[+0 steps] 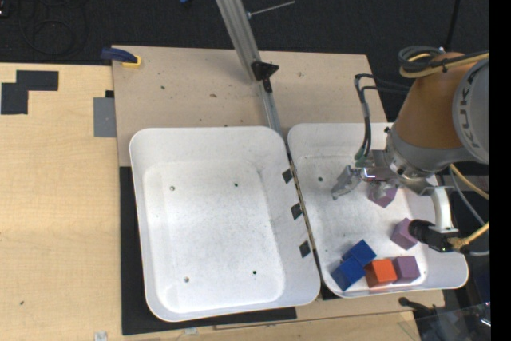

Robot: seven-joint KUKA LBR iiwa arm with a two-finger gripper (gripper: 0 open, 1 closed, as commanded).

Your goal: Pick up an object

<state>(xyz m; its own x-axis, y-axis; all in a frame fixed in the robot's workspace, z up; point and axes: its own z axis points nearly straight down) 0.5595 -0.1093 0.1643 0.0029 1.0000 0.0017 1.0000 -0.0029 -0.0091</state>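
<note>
A wooden bench bears two white bins side by side.

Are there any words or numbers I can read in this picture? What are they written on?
"KU": dark letters running down the grey arm at the right edge; the rest of the word is cut off.
No readable words or numbers on the blocks, such as the blue block and orange block, or on the two white bins.
</note>
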